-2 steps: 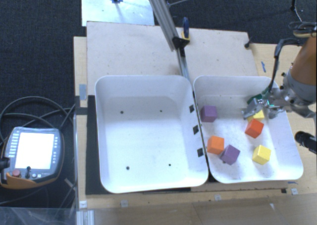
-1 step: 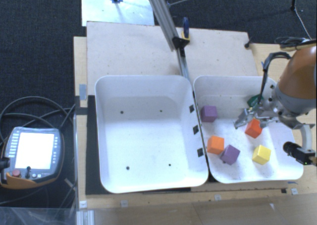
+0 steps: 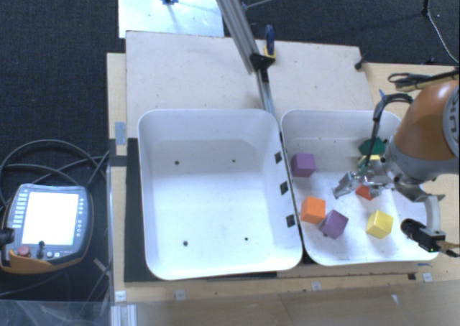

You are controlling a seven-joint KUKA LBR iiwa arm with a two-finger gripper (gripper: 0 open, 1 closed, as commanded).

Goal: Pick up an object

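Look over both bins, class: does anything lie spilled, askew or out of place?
Nothing is spilled. The purple cube, orange cube, second purple cube and yellow cube all lie inside the right bin, scattered at odd angles. The end effector sits low beside a small red block.

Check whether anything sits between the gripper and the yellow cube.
Nothing visible does. The yellow cube lies just below the gripper with bare bin floor between; the small red block sits right at the gripper, off that line.

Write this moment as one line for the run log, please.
claw: right bin, by red block | hold: unclear | loose: orange block, yellow block
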